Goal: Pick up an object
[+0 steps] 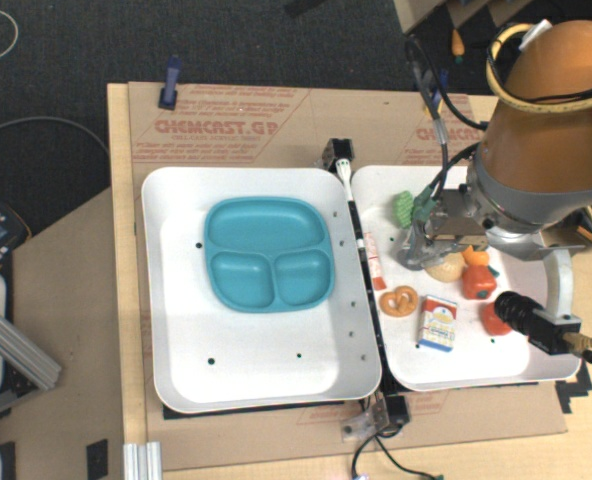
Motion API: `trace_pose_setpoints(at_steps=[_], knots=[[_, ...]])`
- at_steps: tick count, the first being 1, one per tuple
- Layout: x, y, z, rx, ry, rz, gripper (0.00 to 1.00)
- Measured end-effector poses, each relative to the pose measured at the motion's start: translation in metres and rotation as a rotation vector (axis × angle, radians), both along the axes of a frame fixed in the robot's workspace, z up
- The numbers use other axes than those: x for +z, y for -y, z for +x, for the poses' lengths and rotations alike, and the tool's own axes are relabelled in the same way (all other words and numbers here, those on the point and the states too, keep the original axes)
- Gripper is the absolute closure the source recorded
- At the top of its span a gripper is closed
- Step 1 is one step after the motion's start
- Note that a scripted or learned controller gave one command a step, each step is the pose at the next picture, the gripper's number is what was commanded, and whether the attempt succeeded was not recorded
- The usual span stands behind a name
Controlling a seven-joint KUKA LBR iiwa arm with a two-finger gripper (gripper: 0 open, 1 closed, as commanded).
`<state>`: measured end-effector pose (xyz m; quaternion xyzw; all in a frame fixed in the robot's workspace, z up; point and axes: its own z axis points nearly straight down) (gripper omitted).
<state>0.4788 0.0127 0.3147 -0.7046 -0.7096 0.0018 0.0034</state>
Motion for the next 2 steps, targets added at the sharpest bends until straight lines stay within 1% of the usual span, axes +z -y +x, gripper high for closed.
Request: trace_pose_setpoints(at_steps=[1,2], knots=[[0.027,-0.004,0.001,-0.006,0.012,-0.002,1.00],[-0.020,-0.080,-0.001,0.001,0.000,-0.001,1.00]])
